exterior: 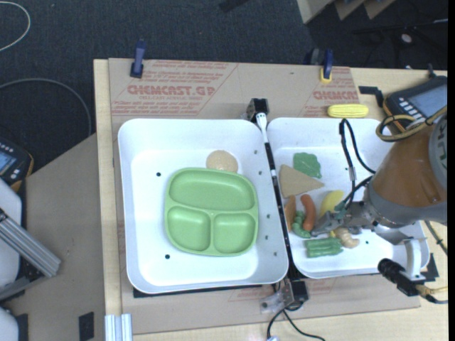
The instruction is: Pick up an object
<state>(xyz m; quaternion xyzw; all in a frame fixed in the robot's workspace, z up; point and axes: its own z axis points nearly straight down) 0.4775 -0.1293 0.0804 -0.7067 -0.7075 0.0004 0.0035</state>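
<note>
Hand sits amid crowded toy food, near right bin's front rim.

1. Left bin: white plastic, smooth, slight sheen. Right bin: same white plastic.
2. Divided tray: pale green plastic, smooth, soft satin finish.
3. Surface: tan board, matt, papery-looking face with red print.
4. Clamps: blue, look plastic.
5. Arm: orange band glossy, grey wrist section smooth, dull sheen.
6. Toy foods: red sausage and yellow piece look like glossy plastic; leaf green, matt.
7. Floor: dark carpet, rough weave.
</note>
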